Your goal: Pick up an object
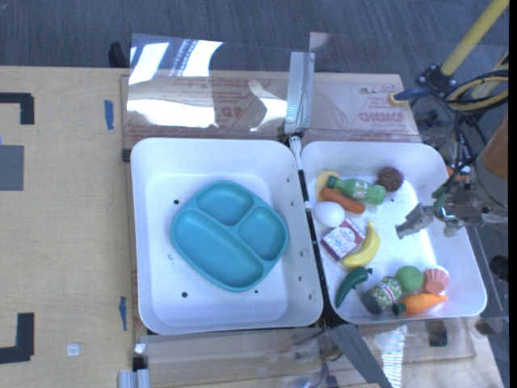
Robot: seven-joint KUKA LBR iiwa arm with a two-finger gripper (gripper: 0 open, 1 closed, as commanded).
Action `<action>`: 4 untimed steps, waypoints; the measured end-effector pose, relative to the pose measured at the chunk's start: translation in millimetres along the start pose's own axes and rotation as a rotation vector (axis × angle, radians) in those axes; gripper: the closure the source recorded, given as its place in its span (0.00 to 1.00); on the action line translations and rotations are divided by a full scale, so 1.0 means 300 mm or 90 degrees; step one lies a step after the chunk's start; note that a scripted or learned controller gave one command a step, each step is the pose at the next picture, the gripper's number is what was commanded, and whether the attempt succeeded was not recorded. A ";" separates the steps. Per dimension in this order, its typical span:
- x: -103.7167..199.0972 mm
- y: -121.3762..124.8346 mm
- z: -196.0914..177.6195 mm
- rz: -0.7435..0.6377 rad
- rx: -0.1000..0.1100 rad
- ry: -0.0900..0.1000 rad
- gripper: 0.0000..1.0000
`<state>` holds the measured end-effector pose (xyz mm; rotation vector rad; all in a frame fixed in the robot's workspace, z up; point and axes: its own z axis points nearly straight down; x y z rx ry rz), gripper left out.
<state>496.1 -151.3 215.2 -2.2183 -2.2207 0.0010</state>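
Camera view: I see the gripper [414,221] reaching in from the right over the right bin [464,253], its fingers spread apart with nothing between them, above bare bin floor. Just left of the jaws lies the banana [363,249], touching the red-and-white packet [342,238]. Farther left sits the white egg [329,214]. Up and left of the jaws, the green bottle [359,189] lies on the carrot [343,200]. The teal divided plate [229,234] occupies the left bin [153,176], well apart.
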 end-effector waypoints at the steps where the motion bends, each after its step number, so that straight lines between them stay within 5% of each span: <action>1: 0.111 0.145 0.376 -0.018 -0.007 -0.002 0.00; 2: 0.174 0.063 0.405 -0.193 -0.016 -0.007 0.00; 3: 0.177 0.069 0.367 -0.193 -0.019 -0.007 1.00; 4: 0.537 0.017 0.042 -0.175 -0.006 0.000 1.00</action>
